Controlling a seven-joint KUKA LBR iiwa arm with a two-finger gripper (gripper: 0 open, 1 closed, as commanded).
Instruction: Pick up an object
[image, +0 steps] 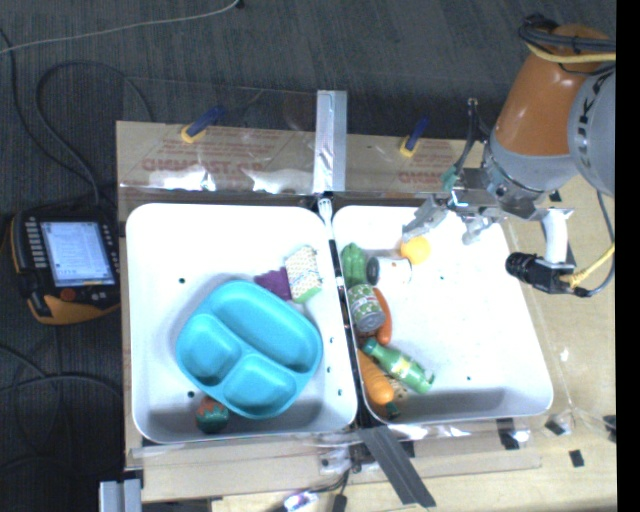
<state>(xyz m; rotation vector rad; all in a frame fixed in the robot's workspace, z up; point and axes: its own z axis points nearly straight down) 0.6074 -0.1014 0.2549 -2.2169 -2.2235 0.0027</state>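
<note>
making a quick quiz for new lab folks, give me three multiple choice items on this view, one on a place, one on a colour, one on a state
1. Where does the divided tray lie?
A. in the left bin
B. in the right bin
C. on the floor

2. What colour is the small object just under the hand?
A. purple
B. yellow
C. blue

3. How do the green bottles lie in the right bin?
A. spread across its middle
B. stacked at its right wall
C. crowded along its left wall

Answers:
1 A, the blue tray sits in the left bin.
2 B, it is yellow against the white floor.
3 C, they line the wall at the divider.
</note>
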